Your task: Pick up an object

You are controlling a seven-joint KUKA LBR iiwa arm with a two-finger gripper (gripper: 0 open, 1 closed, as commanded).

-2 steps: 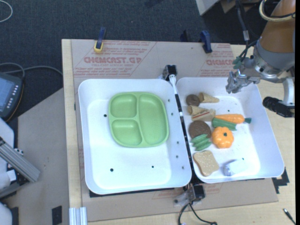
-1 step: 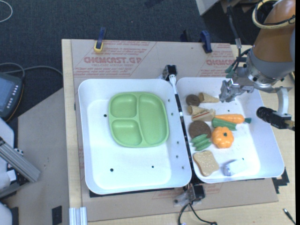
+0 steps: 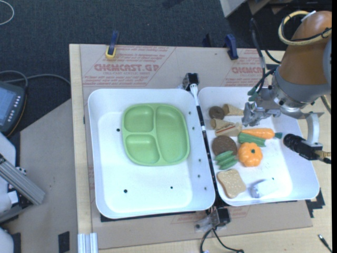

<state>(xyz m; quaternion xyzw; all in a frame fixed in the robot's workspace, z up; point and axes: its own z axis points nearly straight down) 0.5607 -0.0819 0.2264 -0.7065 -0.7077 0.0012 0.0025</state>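
Left bin (image 3: 105, 183): a green divided plate (image 3: 156, 134) is being carried at its middle.
Right bin (image 3: 295, 191): toy foods are lying clustered, a bread slice (image 3: 231, 183) nearest, a pumpkin (image 3: 250, 154) beside a carrot (image 3: 257, 135).
Tool (image 3: 249, 116): being held just above the carrot's left end; its opening cannot be told.

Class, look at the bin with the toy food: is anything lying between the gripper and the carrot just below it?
Nothing visible does. The gripper hangs over the right bin, just above the carrot, with bare bin floor between them. The pumpkin sits beyond the carrot.
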